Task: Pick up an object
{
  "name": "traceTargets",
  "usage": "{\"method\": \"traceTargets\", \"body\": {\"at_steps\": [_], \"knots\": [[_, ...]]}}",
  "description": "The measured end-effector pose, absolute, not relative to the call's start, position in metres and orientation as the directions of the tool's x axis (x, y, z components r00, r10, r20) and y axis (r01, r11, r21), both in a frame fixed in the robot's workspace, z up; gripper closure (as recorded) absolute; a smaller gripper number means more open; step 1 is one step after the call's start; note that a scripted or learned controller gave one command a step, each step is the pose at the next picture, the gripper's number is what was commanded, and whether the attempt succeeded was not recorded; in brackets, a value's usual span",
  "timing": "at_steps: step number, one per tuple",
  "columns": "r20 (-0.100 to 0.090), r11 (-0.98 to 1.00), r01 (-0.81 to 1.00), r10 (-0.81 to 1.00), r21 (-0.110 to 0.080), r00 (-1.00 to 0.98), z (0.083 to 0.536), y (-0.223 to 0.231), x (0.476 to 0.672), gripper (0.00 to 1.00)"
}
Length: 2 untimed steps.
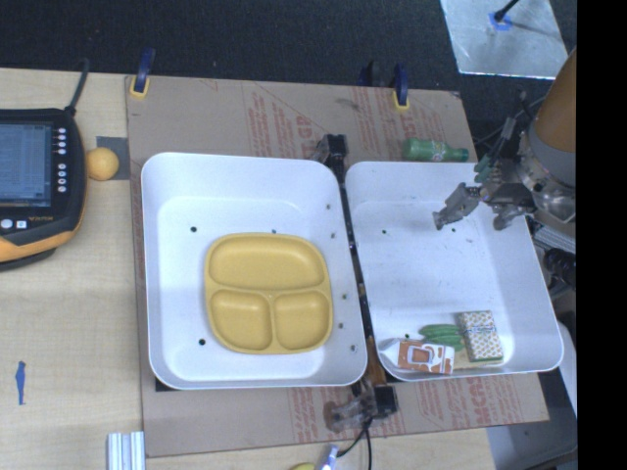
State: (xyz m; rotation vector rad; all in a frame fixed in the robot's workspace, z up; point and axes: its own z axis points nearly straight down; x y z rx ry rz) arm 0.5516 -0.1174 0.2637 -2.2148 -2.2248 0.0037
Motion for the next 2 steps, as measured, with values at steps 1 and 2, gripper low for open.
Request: {"method": "traceTargets", "body": {"at_steps": [1,2], "knots": [[0.000,0.004,1.000,1.000,-0.007,-0.004,0.149,-0.140,0.556,0.00],[-0.002,0.005,1.000,1.000,-0.004,-0.005,0.091,-0.137,0.596,0.00]]}}
